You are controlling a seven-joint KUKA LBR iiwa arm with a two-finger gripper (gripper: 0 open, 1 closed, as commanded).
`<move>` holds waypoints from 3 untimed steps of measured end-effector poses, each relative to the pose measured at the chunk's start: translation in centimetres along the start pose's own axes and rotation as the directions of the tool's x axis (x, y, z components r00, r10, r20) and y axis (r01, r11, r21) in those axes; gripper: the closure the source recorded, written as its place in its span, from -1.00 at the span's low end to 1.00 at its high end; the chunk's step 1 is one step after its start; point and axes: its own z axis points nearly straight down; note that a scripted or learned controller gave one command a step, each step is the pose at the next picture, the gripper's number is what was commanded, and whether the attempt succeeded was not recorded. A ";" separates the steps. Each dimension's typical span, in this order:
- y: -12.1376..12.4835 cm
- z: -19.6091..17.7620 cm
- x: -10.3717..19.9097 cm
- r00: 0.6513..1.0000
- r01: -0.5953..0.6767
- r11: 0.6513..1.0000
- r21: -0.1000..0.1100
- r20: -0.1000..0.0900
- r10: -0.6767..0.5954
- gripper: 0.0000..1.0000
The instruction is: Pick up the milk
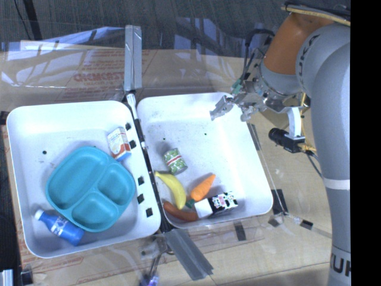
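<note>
Milk carton [216,204] lying on its side at right bin's [253,159] near edge, touching carrot [202,187] and sausage [179,212], banana [172,187] just beside. Jaws [229,106] above far rim, well apart from it; open or closed, cannot tell.

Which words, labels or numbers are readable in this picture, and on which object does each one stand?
"KU": on the arm's base, cut off at the edge.
Red print on the cardboard under plastic film: too blurred.
Labels on the milk carton, small can and blue bottle: too small.
</note>
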 end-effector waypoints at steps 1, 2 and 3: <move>-3.7 4.0 2.6 0.995 -0.099 0.995 0.000 0.000 0.099 -1.00; -8.0 4.5 6.4 0.993 0.116 0.993 0.000 0.000 -0.116 -1.00; -13.5 7.8 1.0 0.973 0.230 0.973 -0.003 0.001 -0.230 -1.00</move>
